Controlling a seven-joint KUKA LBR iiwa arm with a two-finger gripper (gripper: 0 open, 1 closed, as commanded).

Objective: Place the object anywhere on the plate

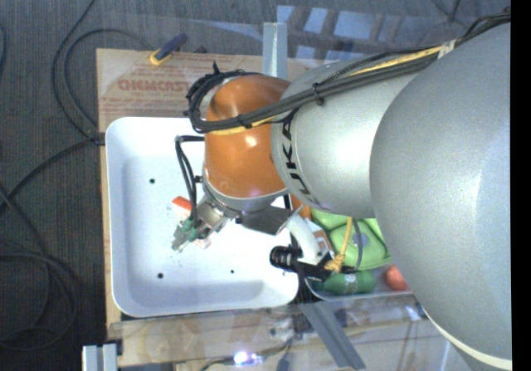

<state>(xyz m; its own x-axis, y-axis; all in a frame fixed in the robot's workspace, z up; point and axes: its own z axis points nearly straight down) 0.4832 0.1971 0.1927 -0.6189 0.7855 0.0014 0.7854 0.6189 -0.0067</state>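
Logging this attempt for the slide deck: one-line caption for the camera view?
KUKA arm's pincer low over the left white bin, with green items crowded under the arm on the right.

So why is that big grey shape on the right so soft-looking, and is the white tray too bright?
In the camera view, the arm sits close to the lens, so it looks blurred and oversized; the left bin is brightly lit, nearly washed out; the gripper casts little shadow there.
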